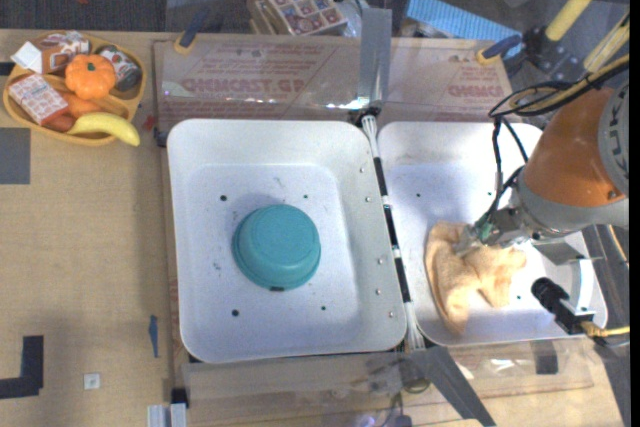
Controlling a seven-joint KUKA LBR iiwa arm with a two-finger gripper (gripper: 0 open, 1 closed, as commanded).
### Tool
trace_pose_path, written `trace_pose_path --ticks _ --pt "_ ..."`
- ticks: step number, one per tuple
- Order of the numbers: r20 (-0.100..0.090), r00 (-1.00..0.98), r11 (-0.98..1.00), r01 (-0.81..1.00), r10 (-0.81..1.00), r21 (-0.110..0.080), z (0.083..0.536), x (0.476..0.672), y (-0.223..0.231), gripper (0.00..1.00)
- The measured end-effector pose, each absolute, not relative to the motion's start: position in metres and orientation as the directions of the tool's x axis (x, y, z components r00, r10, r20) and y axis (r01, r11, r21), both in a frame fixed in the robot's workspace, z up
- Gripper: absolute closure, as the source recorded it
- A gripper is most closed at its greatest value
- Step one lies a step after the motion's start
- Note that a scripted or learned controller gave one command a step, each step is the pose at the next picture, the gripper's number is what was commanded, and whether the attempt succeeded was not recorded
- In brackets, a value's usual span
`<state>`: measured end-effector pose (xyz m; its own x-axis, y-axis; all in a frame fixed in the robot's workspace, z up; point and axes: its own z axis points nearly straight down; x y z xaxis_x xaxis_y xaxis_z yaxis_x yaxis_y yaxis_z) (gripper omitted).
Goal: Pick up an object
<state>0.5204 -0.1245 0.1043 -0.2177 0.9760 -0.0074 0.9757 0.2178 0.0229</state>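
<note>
A teal bowl lies upside down in the middle of the left bin. A crumpled tan cloth lies in the right bin, toward its front. My gripper is down at the cloth's upper right edge, touching or pressing into it, with the grey and orange arm rising behind it on the right. The arm and wrist hide the fingertips where they meet the cloth.
A yellow plate with a small orange pumpkin, a banana and toy food sits on the bench at the far left. Cardboard flaps run along the back of both bins. Cables hang beside the arm over the right bin.
</note>
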Motion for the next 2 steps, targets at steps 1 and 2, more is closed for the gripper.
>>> trace_pose_path --ticks 1,2 --pt "-0.001 -0.353 0.353 0.935 0.935 0.001 0.171 0.565 -0.118 1.00" --pt "-0.002 -0.242 0.242 0.970 0.970 0.002 0.214 0.616 -0.087 1.00"
